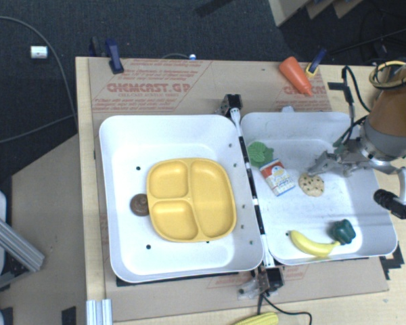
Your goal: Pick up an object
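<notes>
In the right bin [365, 127] lie a green broccoli piece [259, 152], a small red and white carton [277, 178], a chocolate-chip cookie [312, 184], a yellow banana [310, 244] and a dark green object [342, 231]. My gripper [321, 164] reaches in from the right and hangs low over this bin, just above and right of the cookie. Nothing shows held in it. The grey arm with its orange band [392, 114] stands over the bin's right edge.
The left bin [122, 141] holds a yellow divided plate [189, 200] with a brown round cookie [140, 204] at its left side. An orange carrot-like object [296, 76] and clamps lie on the bench behind the bins.
</notes>
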`<state>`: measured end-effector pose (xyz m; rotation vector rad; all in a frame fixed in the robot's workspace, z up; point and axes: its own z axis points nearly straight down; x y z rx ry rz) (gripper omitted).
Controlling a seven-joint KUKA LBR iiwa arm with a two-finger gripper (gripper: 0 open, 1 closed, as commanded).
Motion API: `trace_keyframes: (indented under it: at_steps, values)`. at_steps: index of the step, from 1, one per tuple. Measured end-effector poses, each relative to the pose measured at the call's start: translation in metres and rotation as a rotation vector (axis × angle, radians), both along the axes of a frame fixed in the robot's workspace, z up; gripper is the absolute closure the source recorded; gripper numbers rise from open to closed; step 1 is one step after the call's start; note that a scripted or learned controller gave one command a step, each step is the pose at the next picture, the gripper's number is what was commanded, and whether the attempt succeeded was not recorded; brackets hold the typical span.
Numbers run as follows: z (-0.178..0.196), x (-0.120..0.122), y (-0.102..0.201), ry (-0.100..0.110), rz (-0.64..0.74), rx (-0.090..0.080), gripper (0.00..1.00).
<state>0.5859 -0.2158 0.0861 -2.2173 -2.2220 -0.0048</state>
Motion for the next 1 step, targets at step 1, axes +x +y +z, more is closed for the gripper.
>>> trace_keyframes:
  at_steps: [1]
  values:
    - [0.0011,-0.0596,-0.0043,-0.003,0.001,0.003,0.00]
